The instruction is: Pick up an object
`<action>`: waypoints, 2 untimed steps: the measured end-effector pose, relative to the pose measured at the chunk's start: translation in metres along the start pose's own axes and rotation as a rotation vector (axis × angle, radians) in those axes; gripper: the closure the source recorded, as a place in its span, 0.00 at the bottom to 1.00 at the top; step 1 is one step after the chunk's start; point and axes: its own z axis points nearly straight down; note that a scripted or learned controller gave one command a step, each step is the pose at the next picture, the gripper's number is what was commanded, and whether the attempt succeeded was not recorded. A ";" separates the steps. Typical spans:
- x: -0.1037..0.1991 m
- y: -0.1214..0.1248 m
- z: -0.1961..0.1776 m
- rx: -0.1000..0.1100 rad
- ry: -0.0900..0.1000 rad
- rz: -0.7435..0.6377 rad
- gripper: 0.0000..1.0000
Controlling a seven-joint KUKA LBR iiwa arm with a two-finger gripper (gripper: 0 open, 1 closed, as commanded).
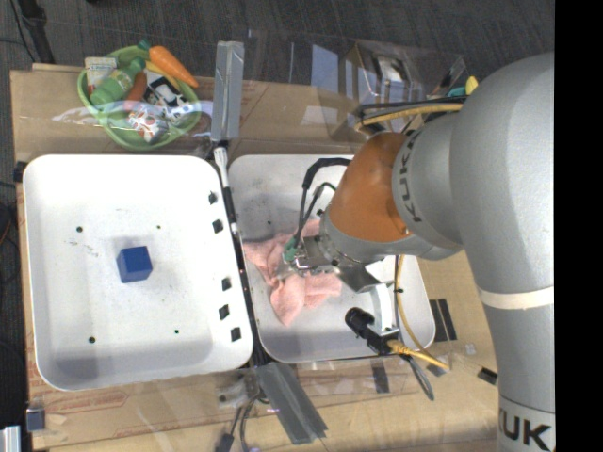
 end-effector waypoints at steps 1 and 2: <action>0.032 -0.019 -0.096 0.011 0.002 -0.127 0.00; -0.003 -0.008 -0.010 0.014 0.001 0.022 0.00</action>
